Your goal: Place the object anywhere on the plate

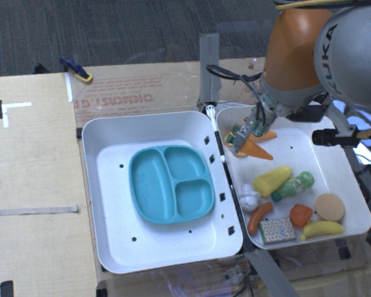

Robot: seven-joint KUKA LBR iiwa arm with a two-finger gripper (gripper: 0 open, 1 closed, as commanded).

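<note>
**Spotter:** Start nearest the camera. What lies in the right bin (349, 223)?

**Arm:** A banana (322, 229) along the front edge, then a yellow pepper (273, 179) mid-bin. Farther back sits the carrot (257, 147), my object, its long axis lying left to right, its pointed end toward the right.

**Spotter:** And your gripper (244, 134)?

**Arm:** It hangs right at the carrot's thick left end, touching or just above. Whether it is spread or closed, I cannot tell. The blue plate (172, 183) waits to my left, in the other bin (104, 185).
</note>
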